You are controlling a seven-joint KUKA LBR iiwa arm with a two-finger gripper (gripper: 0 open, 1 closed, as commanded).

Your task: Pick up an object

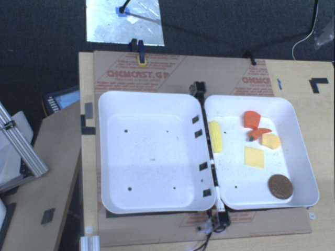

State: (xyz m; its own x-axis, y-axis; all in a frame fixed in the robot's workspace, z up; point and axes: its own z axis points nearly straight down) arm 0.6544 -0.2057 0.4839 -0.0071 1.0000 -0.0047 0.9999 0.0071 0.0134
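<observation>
Plainly, two white bins side by side on a cardboard sheet (172, 72) with red print, joined along the middle by a row of small black clips (199, 134). Nothing but a few small dark holes across the floor of the left bin (112, 106).

All the loose things lying in the right bin (301, 140):
- yellow corn cob (215, 136) lengthwise against the left wall, nearer the far edge than the near one
- orange block (252, 118) close to the far edge, about midway across
- small orange piece (258, 134) just on the near side of the block, with a tiny bluish bit at its left end
- yellow-orange wedge (271, 141) just beside that small piece, towards the right wall
- flat pale yellow square (255, 157) near the middle of the floor, apart from the rest
- brown round disc (280, 186) by the near right corner, well apart from the corn cob

Cannot tell how the jaws stand, nor whether anything is held; every one of the six things flat on the bin floor.

Beyond the far edge of the cardboard, a yellow clamp (141, 54) and a crinkled foil sheet (124, 13) on dark carpet. Off the left edge of the bench, a slanted metal rail (21, 145)
</observation>
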